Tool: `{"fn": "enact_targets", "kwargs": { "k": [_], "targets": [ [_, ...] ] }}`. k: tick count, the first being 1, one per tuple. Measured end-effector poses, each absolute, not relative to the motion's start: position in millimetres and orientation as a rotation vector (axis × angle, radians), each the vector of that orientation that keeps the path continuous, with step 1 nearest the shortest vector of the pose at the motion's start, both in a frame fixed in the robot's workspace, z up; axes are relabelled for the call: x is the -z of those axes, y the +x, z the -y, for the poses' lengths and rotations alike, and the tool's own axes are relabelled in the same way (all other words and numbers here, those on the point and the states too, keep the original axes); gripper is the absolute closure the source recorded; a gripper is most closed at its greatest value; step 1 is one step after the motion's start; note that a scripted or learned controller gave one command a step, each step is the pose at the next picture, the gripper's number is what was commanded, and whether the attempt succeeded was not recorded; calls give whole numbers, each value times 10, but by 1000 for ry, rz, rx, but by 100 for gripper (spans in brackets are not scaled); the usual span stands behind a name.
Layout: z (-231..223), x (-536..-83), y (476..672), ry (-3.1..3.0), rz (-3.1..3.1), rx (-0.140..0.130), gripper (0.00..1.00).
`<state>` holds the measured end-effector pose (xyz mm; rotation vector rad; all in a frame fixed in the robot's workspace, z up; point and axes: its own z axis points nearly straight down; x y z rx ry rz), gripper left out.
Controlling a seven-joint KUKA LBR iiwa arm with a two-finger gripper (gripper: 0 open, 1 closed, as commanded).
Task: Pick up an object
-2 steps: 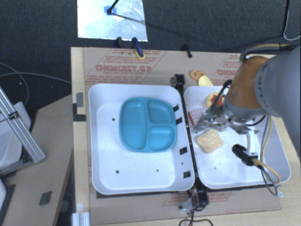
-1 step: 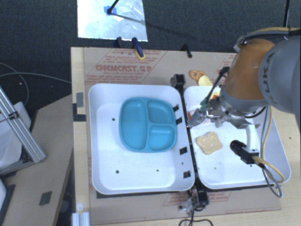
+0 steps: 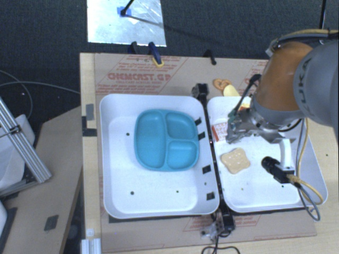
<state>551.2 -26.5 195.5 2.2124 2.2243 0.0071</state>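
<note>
The gripper (image 3: 233, 133) is seen low in the right bin (image 3: 265, 197), over a red-and-white packet (image 3: 219, 130) (whether the jaws are spread or pressed together cannot be told). A tan toast slice (image 3: 235, 160) lies at its six o'clock; a blue divided plate (image 3: 166, 140) sits in the left bin (image 3: 122, 194).

Even, cool light; the white bins (image 3: 159, 208) glare slightly, soft shadows fall beneath the arm (image 3: 296, 83), and detail is mildly blurred.
</note>
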Motion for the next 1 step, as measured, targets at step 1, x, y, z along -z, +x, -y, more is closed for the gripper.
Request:
{"fn": "enact_targets", "kwargs": {
  "k": [1],
  "targets": [
    [266,-1950,5510,2215,-2223,-6,0]
  ]
}}
